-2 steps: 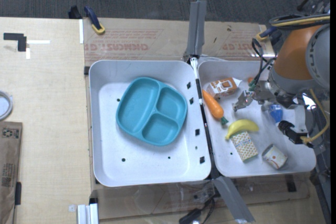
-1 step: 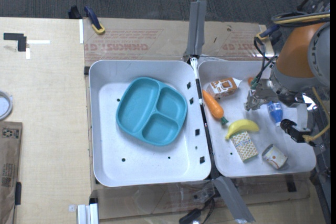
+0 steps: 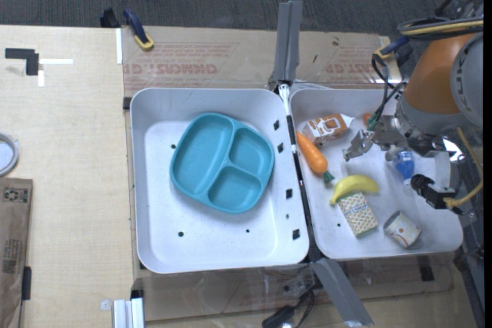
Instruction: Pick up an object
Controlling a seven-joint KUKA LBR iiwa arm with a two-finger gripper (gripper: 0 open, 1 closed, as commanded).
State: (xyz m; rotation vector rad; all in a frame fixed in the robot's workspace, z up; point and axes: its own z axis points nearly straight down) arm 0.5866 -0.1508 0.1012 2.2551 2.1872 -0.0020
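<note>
Camera view, carrot lengthwise, tip lower-right

Arm cut off by the right edge; its body covers the far right corner of the right bin. End effector small and dark, fingers too unclear to read. Blue item partly hidden under the wrist, identity unclear. Roll of tape cut by the left edge. Brown paper bag cut off at left, print too small to read. Packet label illegible.
</note>
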